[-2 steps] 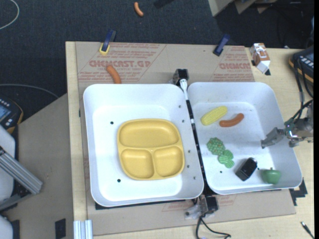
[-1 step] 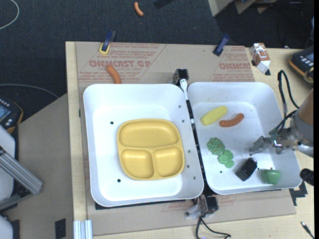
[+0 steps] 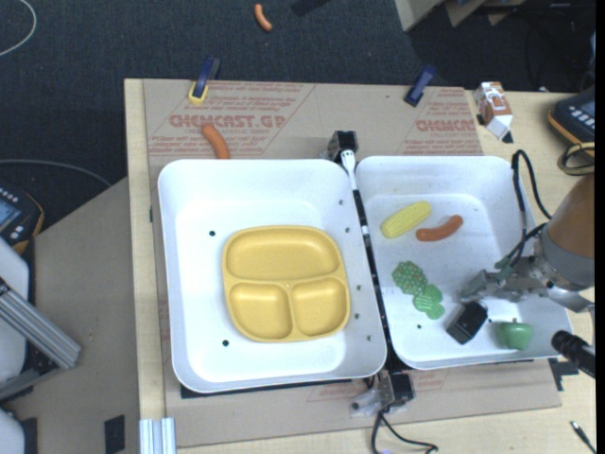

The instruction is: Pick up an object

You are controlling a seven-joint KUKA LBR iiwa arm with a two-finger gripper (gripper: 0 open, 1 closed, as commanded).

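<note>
Your gripper [image 3: 470, 321] hangs low in the right bin [image 3: 378, 173] at five o'clock; you cannot tell its state. The green apple [image 3: 514, 333] lies just beside it, and a descent could knock it away.

**Red lettering on the brown sheet**

The one readable text is printed in red on the brown sheet [image 3: 302, 112] that covers the surface behind the two bins. On the left half, behind the left bin [image 3: 180, 253], the line reads "CHEMCAST GP" in outlined capitals, with a line of smaller red print above it that is too fine to make out. On the right half, behind the right bin [image 3: 473, 168], the same red lettering appears again, partly cut off by the bin's rim, so that only part of the word can be read. A small box [image 3: 493, 107] at the sheet's far right corner bears markings too small to read.
</note>
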